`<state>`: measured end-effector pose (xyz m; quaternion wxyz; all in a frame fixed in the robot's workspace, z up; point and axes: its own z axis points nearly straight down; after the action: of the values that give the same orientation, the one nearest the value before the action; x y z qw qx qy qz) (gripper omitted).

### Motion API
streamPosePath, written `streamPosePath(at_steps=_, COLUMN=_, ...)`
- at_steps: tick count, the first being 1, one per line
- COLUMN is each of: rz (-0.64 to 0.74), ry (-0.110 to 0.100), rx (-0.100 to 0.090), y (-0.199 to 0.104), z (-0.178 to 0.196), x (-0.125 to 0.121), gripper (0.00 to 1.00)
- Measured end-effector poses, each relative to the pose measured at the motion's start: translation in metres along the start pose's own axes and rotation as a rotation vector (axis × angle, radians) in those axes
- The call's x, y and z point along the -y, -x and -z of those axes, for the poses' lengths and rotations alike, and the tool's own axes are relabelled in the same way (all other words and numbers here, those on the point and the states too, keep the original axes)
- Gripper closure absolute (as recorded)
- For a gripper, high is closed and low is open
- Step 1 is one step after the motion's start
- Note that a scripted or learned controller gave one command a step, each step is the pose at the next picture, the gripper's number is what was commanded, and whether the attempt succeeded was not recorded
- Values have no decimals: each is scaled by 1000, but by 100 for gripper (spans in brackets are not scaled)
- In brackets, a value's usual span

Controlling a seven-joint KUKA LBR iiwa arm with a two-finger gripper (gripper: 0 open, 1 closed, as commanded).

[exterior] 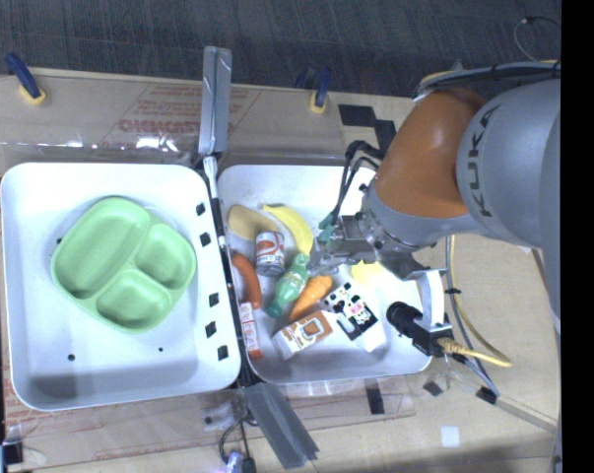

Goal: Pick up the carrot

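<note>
Where carrot (pixel 310 297) lies — bottle (pixel 289 286), carton (pixel 304 334) crowd it.

bins (pixel 21 264) 2; plate (pixel 124 261) 1; carrot (pixel 310 297) 1; banana (pixel 292 225) 1; cartons (pixel 304 333) perhaps 2

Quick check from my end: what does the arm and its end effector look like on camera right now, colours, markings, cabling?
The arm is bulky and rounded, grey with a broad orange band above the wrist and dark KUKA lettering on the grey shell. Thin dark cables loop beside the wrist. The end effector is a compact grey-and-dark metal assembly.
</note>
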<state>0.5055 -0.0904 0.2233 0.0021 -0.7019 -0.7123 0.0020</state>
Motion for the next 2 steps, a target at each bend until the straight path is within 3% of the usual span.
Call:
streamPosePath(at_steps=1, rz=0, ry=1, rx=0, y=0, z=0, x=0, gripper=0)
streamPosePath(at_steps=2, rz=-254, ry=5, rx=-1, y=58, z=-95, x=-11, gripper=0)
